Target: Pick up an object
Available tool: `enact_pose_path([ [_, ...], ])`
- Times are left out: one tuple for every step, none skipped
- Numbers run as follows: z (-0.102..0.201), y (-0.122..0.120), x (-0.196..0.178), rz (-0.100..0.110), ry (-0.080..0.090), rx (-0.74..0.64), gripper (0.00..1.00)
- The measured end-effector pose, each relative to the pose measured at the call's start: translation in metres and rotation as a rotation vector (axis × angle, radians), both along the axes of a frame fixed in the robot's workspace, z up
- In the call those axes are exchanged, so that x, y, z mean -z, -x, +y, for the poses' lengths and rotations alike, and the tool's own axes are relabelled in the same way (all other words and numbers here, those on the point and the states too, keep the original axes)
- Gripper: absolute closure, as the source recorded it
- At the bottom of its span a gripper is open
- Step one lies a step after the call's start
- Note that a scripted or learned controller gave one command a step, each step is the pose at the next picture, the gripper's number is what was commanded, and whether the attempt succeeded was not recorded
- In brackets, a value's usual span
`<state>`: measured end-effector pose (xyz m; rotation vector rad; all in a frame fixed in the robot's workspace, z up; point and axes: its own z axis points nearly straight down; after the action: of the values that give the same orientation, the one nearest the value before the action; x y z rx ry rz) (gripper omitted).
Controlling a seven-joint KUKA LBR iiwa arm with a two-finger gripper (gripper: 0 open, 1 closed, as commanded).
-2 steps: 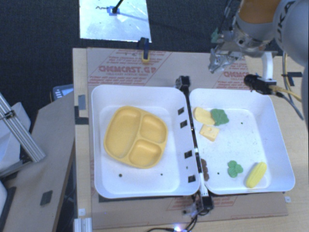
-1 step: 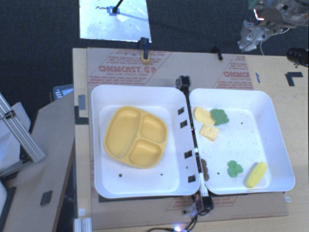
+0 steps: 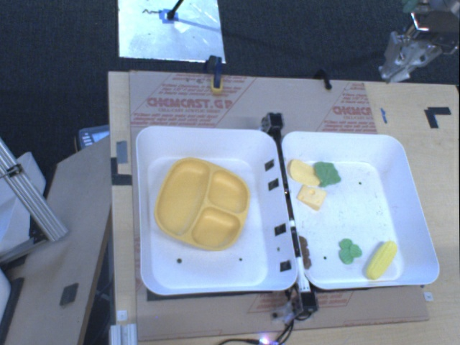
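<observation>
Gripper (image 3: 411,54) parked above-right of right bin (image 3: 413,169) — jaw state indeterminate; corn cob (image 3: 381,259) far below, lying diagonal.

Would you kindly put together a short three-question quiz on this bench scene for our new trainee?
1. True or false: the yellow three-compartment plastic tray lies in the left white bin.
2. Multiple choice: which thing lies nearest the front right corner of the right white bin? A) pale yellow cheese-like wedge B) yellow toy corn cob C) dark green leafy toy piece
3. Fill in: the small green toy piece lies just to the ___ of the corn cob in the picture.

Key: 1 true; 2 B; 3 left.
</observation>
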<state>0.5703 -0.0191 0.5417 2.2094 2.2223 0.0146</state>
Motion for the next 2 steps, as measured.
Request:
enact_pose_path([
  [-0.047, 0.070, 0.006, 0.009, 0.001, 0.009, 1.00],
  [-0.057, 0.084, 0.006, 0.008, 0.002, 0.005, 1.00],
])
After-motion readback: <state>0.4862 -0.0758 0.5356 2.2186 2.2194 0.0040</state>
